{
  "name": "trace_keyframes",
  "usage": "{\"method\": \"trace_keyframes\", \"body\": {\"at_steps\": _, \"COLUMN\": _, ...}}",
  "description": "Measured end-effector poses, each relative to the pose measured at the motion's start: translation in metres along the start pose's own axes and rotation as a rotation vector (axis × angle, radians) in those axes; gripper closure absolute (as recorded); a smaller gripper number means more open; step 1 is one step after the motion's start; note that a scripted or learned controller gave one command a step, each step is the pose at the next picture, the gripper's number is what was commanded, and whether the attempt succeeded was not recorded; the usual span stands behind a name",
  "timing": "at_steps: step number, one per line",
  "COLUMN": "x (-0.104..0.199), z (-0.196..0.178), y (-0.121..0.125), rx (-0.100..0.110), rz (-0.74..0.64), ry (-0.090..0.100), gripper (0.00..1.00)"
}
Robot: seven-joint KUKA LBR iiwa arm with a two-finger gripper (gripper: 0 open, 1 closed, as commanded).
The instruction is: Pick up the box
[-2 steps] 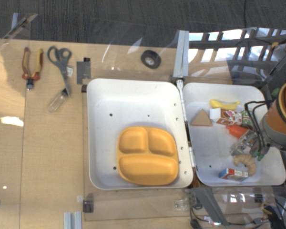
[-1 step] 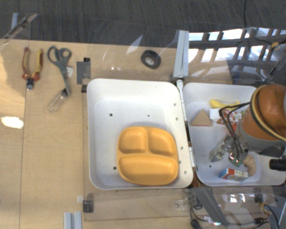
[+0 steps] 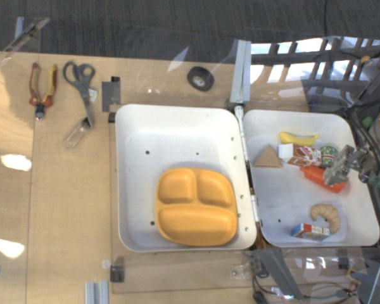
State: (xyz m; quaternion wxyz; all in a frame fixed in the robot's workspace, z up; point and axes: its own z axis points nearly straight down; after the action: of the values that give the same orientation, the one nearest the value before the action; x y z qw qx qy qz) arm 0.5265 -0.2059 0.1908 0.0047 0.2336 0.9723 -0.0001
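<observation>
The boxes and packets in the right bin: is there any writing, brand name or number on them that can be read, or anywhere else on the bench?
No text can be read.
Small box at the right bin's near edge: red, white and blue print, too blurred.
Red and green packet near the banana: coloured print, too small.
Tape roll, scissors, pliers: no marks to make out.

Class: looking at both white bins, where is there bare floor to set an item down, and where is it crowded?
Free: the left bin behind the yellow tray, and the right bin's near-left corner. Crowded: around the gripper, among the banana, orange carrot and croissant.
</observation>
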Motion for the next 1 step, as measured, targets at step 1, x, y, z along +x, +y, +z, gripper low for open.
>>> {"method": "trace_keyframes", "body": {"at_steps": 1, "x": 0.0001, "z": 0.0002, "y": 0.0001, "rx": 0.000, "rz": 0.001, "ry": 0.000, "gripper": 0.00}}
